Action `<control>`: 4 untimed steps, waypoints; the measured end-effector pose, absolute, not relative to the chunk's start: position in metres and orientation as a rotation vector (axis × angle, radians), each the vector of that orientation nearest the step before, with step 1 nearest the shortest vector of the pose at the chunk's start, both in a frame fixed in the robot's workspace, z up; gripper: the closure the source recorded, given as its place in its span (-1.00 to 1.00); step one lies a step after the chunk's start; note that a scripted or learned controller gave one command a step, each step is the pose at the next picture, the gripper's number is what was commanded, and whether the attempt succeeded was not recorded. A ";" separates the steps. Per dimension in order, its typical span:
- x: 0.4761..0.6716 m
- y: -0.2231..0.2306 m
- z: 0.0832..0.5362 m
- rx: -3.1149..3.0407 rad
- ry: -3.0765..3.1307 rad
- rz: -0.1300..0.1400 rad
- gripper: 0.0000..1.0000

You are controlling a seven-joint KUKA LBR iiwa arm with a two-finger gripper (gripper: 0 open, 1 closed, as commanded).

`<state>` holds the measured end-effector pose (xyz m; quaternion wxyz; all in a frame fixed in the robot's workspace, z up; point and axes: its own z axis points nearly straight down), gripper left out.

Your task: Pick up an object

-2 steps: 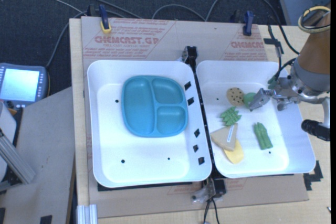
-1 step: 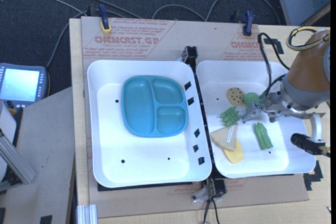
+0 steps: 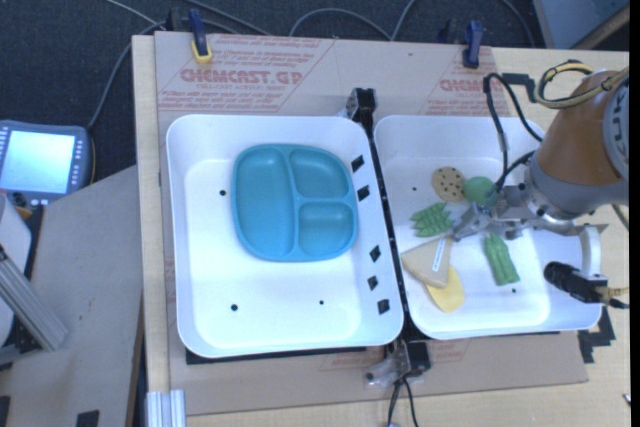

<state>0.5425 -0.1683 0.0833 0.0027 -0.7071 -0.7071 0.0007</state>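
Several small toy foods lie in the right bin (image 3: 570, 310). Among them are a speckled cookie (image 3: 448, 182), a round green piece (image 3: 479, 187), a leafy green piece (image 3: 430, 218), a long green piece (image 3: 501, 259), a pale wedge (image 3: 428, 261) and a yellow disc (image 3: 449, 294). My gripper (image 3: 476, 220) is low in the middle of this bin, between the leafy piece and the long green piece and just below the round one. Nothing is visibly held. The arm's orange band (image 3: 582, 150) hangs over the bin's right side.
A blue divided plate (image 3: 295, 202) lies in the left bin (image 3: 200, 245). A black divider with clips (image 3: 372, 215) runs between the bins. Cables (image 3: 510, 115) trail along the arm, and clamps (image 3: 200, 45) hold the board's far edge.
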 end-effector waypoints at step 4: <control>0.553 -0.153 0.266 -2.224 -2.228 -0.006 1.00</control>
